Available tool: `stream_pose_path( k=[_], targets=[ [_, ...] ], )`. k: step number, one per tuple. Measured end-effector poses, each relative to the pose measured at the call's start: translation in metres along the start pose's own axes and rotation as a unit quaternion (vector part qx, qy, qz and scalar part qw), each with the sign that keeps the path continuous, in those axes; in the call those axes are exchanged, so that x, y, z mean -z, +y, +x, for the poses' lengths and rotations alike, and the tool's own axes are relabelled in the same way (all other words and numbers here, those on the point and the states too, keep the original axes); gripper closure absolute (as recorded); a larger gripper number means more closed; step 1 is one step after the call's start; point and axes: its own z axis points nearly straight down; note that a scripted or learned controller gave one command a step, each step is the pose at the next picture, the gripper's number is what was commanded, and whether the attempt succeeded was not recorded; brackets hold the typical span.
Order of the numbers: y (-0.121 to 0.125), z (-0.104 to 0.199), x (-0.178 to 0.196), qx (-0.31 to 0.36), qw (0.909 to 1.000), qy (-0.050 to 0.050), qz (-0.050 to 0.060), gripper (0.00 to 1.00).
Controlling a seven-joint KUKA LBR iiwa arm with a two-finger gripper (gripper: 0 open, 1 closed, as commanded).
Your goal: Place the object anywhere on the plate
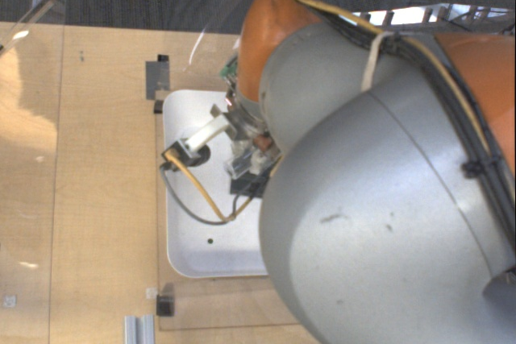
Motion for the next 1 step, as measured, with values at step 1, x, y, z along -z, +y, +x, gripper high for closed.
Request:
stream_pose_path(
  k=[1],
  targets=[
    [-0.0245,-0.0805,-0.112,0.117,0.9931,0.0,0.001,1.0]
  ],
)
